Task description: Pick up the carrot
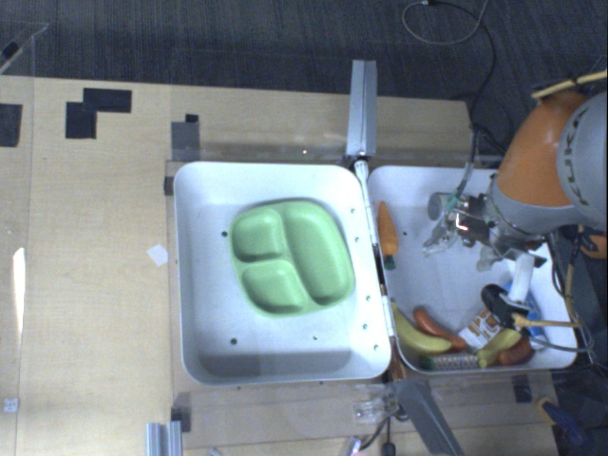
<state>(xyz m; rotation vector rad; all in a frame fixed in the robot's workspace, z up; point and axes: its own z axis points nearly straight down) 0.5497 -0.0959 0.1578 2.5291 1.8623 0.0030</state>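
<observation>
The slim orange carrot (387,230) is seen lying in the right white shallow bin (418,183), lengthwise along that bin's left wall, close beside the divider between the two bins. The metal two-finger hand (445,224) is found over the middle of the same bin, to the right of the carrot and apart from it. Whether that hand is spread or closed cannot be told from this angle, and nothing can be made out in it. Behind it, the grey arm with its orange band (537,155) is seen coming in from the right.

Down at the near end of the right bin, a yellow banana (418,335) is spotted beside a red sausage-shaped item (437,326), with a small brown-and-white packet (478,330) and other clutter crowded toward the corner. In the left white bin (204,350), a pale green three-compartment plastic tray (290,255) is set near the centre, tilted slightly. Both bins are carried on the light wooden desk (85,283).
</observation>
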